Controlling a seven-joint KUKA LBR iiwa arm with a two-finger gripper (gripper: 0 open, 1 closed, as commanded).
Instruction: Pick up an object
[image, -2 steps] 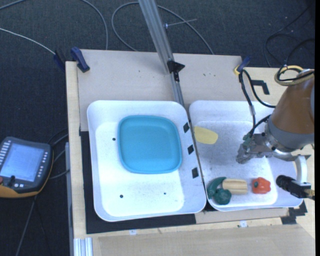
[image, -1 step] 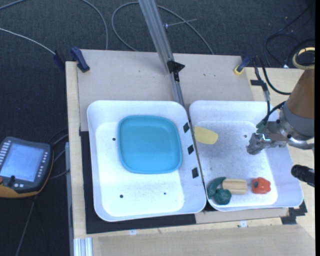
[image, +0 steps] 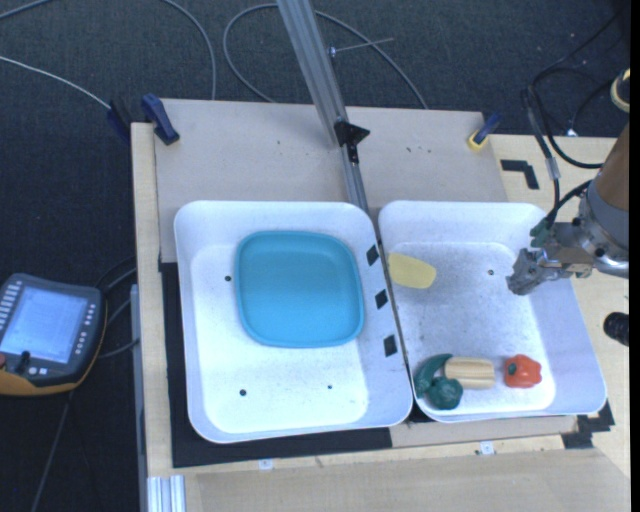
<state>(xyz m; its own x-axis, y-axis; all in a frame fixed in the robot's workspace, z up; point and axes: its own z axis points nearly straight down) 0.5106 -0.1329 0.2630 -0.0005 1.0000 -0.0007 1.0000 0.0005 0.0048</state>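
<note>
1. The gripper (image: 527, 276) hovers over the right bin (image: 560, 225), right of frame; finger opening: cannot tell.
2. Red pepper (image: 521, 371), wooden block (image: 470, 372) and green vegetable (image: 439, 382) lie lower right.
3. A yellow piece (image: 411, 270) lies near centre.

A turquoise plate (image: 299, 288), pale yellow piece (image: 411, 270), red pepper (image: 521, 371) and green vegetable (image: 438, 381) sit in white bins (image: 200, 330).

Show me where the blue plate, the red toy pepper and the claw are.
blue plate (image: 298, 288), camera view, on the middle of its flat bottom.
red toy pepper (image: 521, 371), camera view, on the middle of its red body.
claw (image: 524, 281), camera view, at its fingertips, above the right bin.
</note>
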